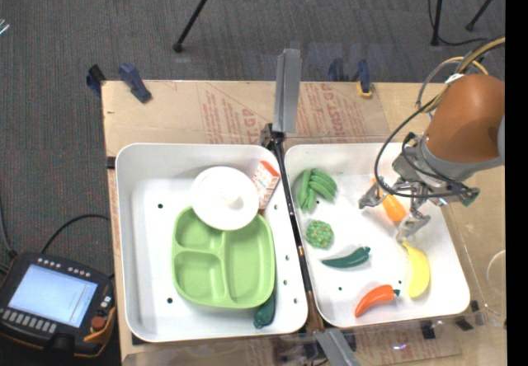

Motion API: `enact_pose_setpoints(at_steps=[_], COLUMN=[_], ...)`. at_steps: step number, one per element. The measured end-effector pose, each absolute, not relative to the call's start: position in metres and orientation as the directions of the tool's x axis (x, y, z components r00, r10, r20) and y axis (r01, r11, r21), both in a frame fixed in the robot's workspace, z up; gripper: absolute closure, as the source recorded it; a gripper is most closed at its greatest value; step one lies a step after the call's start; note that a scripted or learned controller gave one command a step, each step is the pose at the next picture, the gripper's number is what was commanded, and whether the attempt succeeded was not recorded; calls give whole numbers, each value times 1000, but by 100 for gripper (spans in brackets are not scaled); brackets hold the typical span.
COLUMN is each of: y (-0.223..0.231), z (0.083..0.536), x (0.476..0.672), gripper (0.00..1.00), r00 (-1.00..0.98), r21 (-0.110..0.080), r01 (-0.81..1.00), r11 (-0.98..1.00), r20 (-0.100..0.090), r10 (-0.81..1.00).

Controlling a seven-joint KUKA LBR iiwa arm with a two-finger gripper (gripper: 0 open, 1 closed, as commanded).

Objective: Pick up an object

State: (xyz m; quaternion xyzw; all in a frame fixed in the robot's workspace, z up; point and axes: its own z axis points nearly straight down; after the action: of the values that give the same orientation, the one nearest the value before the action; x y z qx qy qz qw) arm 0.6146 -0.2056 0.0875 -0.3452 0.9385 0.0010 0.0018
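Jaws [398, 212] spread around, perhaps touching, small orange piece [394, 208] in right bin [459, 290]

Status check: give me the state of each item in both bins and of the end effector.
End effector: fingers spread around an orange item.
Banana: lying flat, free.
Orange pepper: lying flat.
Dark green pepper: lying flat.
White bowl: resting on green tray.

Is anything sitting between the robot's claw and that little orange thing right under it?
Nothing visible blocks it. The gripper hangs right at the small orange toy in the right bin; the banana lies nearer the camera, apart from it.
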Motion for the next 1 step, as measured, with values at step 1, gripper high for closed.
enact_pose_setpoints(at_steps=[1], y=[-201], z=[87], x=[610], gripper=[0], r00=[-783], r21=[4], r01=[-623], r11=[783], r20=[-3], r10=[-622])
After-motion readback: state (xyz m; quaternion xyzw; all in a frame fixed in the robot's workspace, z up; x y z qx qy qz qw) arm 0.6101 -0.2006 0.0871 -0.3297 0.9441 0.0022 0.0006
